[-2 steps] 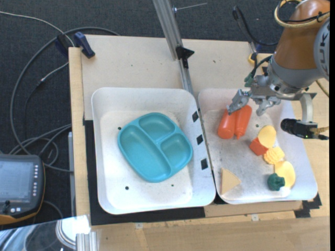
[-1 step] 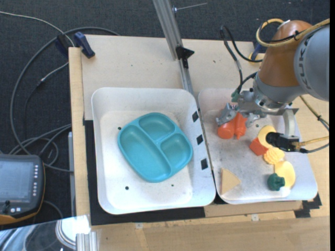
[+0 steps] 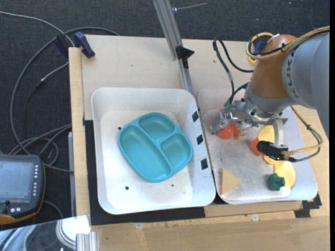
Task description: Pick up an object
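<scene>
We're at the grasp step. Gripper [image 3: 229,125] is down in the right bin [image 3: 309,184], low over an orange object [image 3: 228,133] near the bin's upper left. Fingers seem to straddle it, one each side, but we can't tell if they're clenched on it or released; the wrist hides the contact. Judgement: next move needs a confirmed close, then a straight lift; no lift visible yet.

Other candidates in that bin: tan wedge [image 3: 229,180] at the near edge, green piece [image 3: 276,181] on a yellow disc [image 3: 285,172], another orange piece [image 3: 256,146] partly behind the arm's cabling. Left bin [image 3: 104,192] holds a teal divided plate [image 3: 155,146].

Hard to read: the orange object's shape, and anything under the arm.
</scene>
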`<state>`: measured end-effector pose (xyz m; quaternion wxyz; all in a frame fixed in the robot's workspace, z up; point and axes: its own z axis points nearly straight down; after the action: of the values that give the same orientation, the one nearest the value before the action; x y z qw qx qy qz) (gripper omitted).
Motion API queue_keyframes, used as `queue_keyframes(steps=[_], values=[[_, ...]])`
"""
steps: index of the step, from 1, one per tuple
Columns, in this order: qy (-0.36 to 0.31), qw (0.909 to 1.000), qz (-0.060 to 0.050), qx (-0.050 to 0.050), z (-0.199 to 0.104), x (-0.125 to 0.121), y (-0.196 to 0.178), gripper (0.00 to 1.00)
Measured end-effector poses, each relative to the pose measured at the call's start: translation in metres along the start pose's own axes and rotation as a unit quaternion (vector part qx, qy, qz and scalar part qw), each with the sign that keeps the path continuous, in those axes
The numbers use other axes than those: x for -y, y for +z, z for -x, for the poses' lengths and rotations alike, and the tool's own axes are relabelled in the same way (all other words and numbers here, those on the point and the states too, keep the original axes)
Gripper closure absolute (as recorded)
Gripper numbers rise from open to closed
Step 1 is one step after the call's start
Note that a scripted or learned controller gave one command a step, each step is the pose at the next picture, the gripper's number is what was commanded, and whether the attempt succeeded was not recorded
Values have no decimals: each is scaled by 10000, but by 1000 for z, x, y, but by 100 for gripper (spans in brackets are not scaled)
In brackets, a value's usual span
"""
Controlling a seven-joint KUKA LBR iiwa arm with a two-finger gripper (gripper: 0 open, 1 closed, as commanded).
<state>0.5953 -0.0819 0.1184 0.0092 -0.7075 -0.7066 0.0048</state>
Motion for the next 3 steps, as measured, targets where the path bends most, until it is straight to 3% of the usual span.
queue_keyframes(steps=[1,2,3], values=[[-1,10000,4,-2,-1,1,28,0],[3,10000,26,-14,-2,0,14,100],[-5,9999,134,27,-1,2,-52,100]])
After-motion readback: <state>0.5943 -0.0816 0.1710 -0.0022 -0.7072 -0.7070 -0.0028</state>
